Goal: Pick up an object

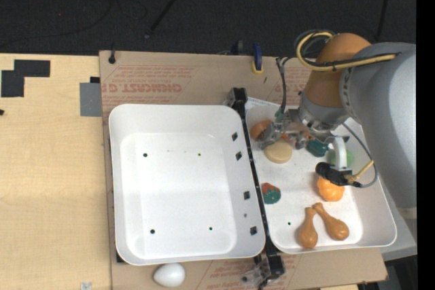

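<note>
My claw (284, 134) is down in the right bin (380, 234), at its far end near the divider between the two bins, with my grey arm and its orange band coming in from the right above it. It hangs right over a pale round disc (278, 153) and beside a small orange-brown lump (259, 129) that sits against the bin's left wall. From this slanted view the metal parts of the claw blur into the things under them, so I cannot tell how my fingers are set, and I see nothing clearly caught between them. I judge the pick as reached for but not made: the disc looks to be lying on the bin floor, not lifted. Any of the things here would do as the object: besides those two there is a green and orange piece (270, 193) near the divider, an orange ball (330, 190) under a dark cable, a teal piece (317, 147) by my wrist, and two tan drumstick shapes (319, 223) toward the near corner. The left bin (129, 146) holds nothing I need, and a white egg (168, 274) lies outside on the board in front of it. What is left is closing on something, then lifting it clear of the bin.
</note>
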{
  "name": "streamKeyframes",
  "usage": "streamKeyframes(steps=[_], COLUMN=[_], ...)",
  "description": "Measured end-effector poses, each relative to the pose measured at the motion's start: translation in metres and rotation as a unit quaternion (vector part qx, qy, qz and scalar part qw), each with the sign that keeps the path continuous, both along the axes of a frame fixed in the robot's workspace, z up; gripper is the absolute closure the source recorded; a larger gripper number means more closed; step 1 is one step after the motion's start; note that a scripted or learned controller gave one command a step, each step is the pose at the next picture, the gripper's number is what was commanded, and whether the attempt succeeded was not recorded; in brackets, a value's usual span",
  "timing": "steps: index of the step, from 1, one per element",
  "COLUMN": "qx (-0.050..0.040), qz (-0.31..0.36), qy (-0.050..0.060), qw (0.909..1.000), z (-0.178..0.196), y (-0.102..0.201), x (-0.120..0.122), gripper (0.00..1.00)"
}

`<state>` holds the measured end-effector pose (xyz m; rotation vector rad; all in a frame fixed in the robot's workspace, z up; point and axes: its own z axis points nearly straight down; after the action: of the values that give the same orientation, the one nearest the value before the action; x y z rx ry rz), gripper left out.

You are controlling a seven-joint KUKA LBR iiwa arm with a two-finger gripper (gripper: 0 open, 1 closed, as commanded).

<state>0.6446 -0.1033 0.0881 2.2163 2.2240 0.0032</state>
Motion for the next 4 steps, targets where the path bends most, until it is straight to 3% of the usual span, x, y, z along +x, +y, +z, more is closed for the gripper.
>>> streamKeyframes(steps=[1, 2, 3, 4], qx=[0.0000, -0.0001, 0.0004, 0.0011], qz=[0.001, -0.002, 0.000, -0.002], qy=[0.004, 0.003, 0.000, 0.008], qw=[1.0000, 1.0000, 1.0000, 1.0000], z=[0.009, -0.001, 0.060, 0.003], y=[-0.001, -0.010, 0.021, 0.020], x=[-0.003, -0.014, 0.000, -0.067], gripper=[1.00, 1.00, 1.00, 1.00])
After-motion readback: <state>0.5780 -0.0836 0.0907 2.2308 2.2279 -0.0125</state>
